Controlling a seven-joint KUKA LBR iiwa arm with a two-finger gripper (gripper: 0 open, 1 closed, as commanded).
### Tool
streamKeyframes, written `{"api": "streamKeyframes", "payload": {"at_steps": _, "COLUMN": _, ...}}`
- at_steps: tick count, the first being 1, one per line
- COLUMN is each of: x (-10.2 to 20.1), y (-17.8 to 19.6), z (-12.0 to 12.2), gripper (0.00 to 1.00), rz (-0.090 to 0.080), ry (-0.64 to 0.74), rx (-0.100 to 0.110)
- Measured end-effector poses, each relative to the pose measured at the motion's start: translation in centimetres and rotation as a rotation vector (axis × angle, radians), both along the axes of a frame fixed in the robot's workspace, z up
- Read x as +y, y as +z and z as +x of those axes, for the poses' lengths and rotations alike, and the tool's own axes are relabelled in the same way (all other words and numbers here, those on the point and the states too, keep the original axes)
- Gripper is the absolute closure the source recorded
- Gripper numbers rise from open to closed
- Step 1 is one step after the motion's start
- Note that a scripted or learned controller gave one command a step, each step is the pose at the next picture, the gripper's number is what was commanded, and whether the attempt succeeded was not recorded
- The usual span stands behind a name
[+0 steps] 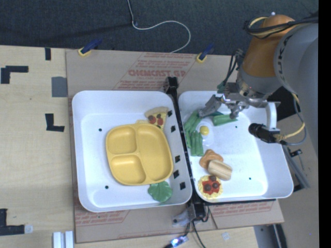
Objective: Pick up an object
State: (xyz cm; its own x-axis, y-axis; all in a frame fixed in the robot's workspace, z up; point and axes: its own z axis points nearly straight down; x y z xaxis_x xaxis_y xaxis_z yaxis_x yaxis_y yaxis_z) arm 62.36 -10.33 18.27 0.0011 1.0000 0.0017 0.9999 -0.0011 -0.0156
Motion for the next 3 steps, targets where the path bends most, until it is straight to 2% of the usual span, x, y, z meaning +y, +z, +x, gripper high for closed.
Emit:
{"api": "streamKeyframes", "payload": {"at_steps": 1, "x": 0.0, "y": 0.8, "z": 0.3, "gripper": 0.0, "rz": -0.001, "ry": 0.003, "rx": -0.014}}
{"api": "streamKeyframes", "payload": {"at_steps": 3, "x": 1.1, "y": -9.5, "z": 0.0, "gripper": 0.0, "rz": -0.002, "ry": 0.003, "rx": -0.009}}
